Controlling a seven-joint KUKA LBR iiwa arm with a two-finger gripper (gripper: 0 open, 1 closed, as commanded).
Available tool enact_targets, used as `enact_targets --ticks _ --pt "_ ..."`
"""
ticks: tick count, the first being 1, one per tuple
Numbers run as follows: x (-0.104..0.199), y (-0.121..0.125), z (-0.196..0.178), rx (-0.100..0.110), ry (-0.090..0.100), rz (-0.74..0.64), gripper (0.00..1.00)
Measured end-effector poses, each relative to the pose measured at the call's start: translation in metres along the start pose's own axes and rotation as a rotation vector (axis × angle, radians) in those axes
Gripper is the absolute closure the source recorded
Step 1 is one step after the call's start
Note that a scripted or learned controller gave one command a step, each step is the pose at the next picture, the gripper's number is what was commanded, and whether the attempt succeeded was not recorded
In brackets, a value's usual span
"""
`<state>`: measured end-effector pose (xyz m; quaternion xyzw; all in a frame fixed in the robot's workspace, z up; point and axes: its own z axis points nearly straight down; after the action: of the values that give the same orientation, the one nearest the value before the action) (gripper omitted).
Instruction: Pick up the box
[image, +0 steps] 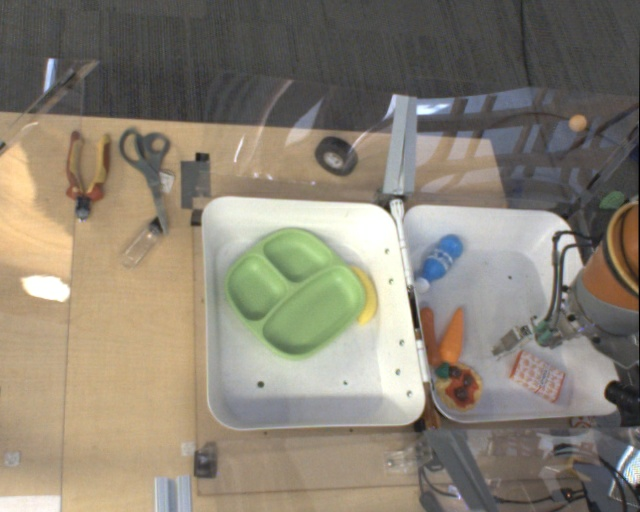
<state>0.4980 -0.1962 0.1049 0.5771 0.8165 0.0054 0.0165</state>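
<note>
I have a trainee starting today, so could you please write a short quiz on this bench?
1. True or false: the green plate lies in the left bin.
2. Which bin holds the box? A left, B right.
3. What orange vegetable lies beside the pizza slice?

Key: 1 true. 2 B, the right bin, with the claw just above the box. 3 the carrot.

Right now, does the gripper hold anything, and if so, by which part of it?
Nothing is held. The gripper hangs in the right bin, its jaws bare, and the box lies flat on the bin floor beside it.
</note>
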Motion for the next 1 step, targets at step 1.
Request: enact_targets --ticks 1 --pt "0.0058 -0.0034 0.0121 0.011 0.006 -0.04 0.0"
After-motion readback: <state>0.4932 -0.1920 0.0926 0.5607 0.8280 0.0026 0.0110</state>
